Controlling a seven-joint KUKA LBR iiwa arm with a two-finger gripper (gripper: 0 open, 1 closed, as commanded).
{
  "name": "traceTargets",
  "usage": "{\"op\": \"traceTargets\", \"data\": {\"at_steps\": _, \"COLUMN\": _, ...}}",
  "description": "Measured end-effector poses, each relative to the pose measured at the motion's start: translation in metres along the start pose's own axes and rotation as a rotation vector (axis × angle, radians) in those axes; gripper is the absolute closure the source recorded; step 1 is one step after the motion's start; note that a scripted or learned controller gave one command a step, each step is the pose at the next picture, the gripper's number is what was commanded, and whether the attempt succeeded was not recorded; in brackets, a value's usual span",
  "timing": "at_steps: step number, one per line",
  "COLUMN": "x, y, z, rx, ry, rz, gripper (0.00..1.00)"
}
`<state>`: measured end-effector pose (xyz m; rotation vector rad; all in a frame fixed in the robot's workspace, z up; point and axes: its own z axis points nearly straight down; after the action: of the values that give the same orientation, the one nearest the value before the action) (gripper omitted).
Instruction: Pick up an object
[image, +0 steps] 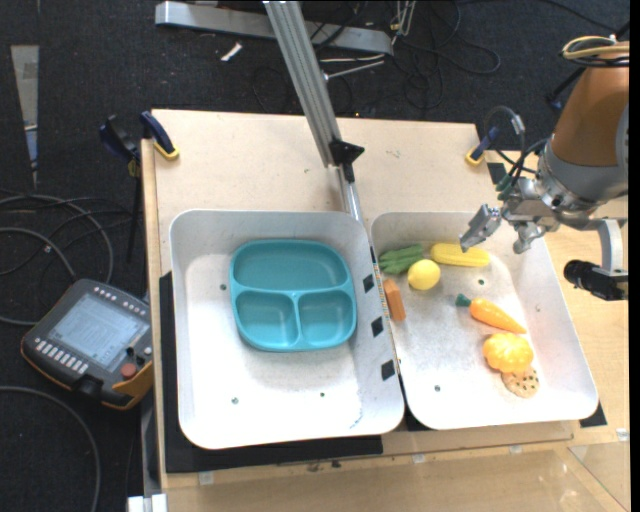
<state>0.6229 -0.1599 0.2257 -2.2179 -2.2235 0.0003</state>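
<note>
My gripper (500, 234) hangs open over the far edge of the right bin (560, 400), its two fingers spread with nothing between them. Just below its left finger lies a yellow corn cob (461, 257). Close by are a yellow lemon (424, 274) and a green bean pod (401, 259). An orange carrot (495, 315) lies toward the middle of the bin, with an orange-yellow fruit (508, 352) and a brown cookie (521, 381) nearer the front. A small orange stick (394, 299) rests at the bin's left wall.
The left bin (200, 400) holds a teal divided tray (294, 294). A slanted metal pole (312, 85) rises from the seam between the bins. Clamps (158, 135) sit at the bench's far corners. A teach pendant (85, 340) lies on the floor to the left.
</note>
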Motion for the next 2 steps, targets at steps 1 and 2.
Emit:
{"op": "traceTargets", "data": {"at_steps": 1, "x": 0.0, "y": 0.0, "z": 0.0, "rx": 0.0, "ry": -0.001, "rz": -0.001, "gripper": 0.0}}
{"op": "traceTargets", "data": {"at_steps": 2, "x": -0.002, "y": -0.001, "z": 0.043, "rx": 0.004, "ry": 0.0, "rz": 0.003, "gripper": 0.0}}
